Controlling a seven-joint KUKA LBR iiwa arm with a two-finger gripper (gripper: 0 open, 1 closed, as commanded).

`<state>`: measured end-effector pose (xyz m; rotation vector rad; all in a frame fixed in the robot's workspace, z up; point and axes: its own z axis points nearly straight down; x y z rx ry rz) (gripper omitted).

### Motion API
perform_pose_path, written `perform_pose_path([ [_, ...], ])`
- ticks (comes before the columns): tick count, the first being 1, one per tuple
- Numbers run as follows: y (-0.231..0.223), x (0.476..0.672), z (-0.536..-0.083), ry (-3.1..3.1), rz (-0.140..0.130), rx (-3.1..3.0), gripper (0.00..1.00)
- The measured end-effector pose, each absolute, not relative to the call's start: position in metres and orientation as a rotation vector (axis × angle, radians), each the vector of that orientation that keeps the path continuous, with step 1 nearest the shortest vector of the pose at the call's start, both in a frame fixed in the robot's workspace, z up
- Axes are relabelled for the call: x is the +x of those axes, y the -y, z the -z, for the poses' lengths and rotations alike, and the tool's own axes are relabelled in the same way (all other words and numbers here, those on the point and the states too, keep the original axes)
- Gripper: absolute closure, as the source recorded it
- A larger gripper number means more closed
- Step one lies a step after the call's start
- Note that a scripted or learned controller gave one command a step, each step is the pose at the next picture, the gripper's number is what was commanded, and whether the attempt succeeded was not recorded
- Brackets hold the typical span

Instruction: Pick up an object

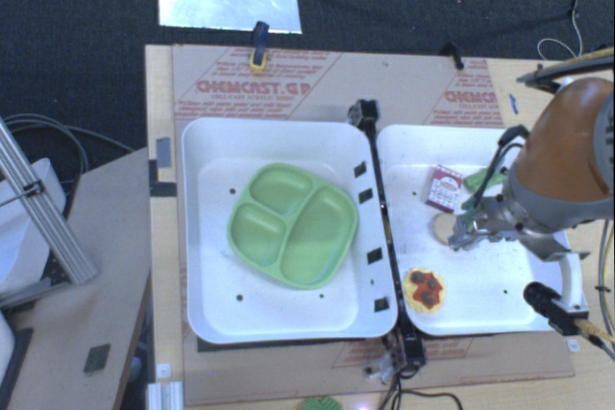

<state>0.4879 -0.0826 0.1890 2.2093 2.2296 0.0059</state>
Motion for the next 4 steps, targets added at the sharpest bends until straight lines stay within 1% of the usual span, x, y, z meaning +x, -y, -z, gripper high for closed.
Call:
perform_pose_path([
  [1,0.000,0.487,-0.198,-2.237,-0.007,2.207,1.00],
  [2,0.089,0.487,-0.282,-2.208,-0.007,2.220,1.00],
  [3,-0.037,0.525,-0.282,-2.239,-0.009,2.202,1.00],
  [4,-0.122,0.515,-0.136,-2.241,0.009,2.214,1.00],
])
